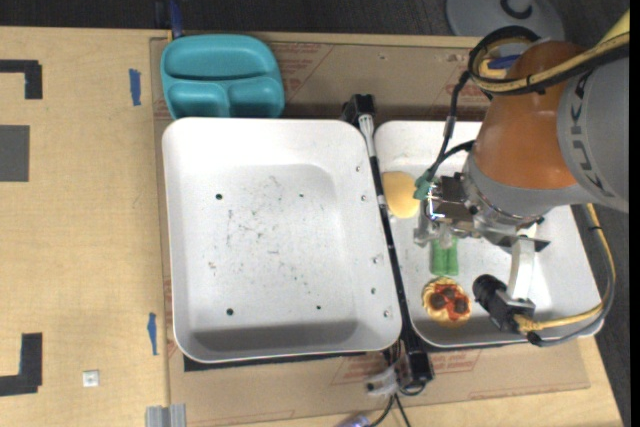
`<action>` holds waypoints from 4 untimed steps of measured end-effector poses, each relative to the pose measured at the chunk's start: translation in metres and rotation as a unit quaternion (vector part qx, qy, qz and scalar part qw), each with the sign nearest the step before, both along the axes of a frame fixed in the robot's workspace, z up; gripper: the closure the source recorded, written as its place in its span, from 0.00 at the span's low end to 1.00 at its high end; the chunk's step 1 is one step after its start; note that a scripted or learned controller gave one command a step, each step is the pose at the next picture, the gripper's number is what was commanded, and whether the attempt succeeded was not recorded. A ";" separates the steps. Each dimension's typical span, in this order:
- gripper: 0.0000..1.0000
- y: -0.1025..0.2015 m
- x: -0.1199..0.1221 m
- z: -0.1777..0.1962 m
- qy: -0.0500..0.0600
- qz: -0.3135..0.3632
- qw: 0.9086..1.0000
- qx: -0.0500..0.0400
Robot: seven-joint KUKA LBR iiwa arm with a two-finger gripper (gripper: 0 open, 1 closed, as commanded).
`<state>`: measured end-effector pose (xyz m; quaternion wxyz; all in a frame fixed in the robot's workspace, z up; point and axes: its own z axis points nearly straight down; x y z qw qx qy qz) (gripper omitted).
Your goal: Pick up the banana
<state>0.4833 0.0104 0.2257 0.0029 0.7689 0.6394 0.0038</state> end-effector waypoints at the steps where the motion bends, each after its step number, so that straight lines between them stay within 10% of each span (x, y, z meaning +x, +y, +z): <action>1: 1.00 0.000 0.001 0.010 -0.001 0.001 1.000 -0.001; 4: 1.00 0.092 -0.004 -0.103 0.005 0.082 0.997 0.001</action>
